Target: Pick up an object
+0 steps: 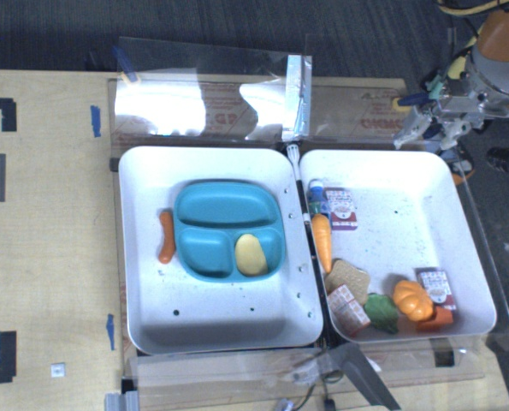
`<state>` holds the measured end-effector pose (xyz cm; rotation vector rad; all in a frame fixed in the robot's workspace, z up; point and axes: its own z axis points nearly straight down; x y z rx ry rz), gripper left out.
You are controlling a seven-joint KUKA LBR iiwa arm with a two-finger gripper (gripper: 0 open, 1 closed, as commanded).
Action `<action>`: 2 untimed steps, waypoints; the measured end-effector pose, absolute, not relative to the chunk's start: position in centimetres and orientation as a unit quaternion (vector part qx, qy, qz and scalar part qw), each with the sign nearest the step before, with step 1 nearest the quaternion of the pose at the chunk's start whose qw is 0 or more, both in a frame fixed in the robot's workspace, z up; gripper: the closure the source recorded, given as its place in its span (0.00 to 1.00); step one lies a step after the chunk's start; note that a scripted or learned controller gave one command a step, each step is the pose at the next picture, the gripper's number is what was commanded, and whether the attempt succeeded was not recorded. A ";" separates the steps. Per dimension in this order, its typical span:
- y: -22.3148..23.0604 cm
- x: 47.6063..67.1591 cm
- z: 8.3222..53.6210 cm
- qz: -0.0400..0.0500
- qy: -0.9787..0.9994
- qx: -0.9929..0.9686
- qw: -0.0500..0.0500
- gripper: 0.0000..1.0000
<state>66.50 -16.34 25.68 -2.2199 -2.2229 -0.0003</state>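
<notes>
Pale wooden bench top [49, 255] on the left with black corner marks [2, 114] and blue tape bits [95, 120], dark grey carpet floor [237, 11] along the far side, clear plastic sheet [203, 97] catching bright glare

Bright, even light from overhead. Strong glare whitens the clear sheet [203, 101] behind the left bin [143, 315]. Shadows are soft and faint. The picture is slightly grainy, edges a little soft.

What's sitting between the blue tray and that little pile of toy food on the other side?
In the camera view, the bins' meeting rims and a carrot lie between the blue tray and the food pile.
</notes>
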 end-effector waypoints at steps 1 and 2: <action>-13.9 65.2 19.1 0.001 -0.759 -0.651 0.001 0.00; -10.3 64.5 10.8 -0.002 -0.785 -0.620 -0.004 0.00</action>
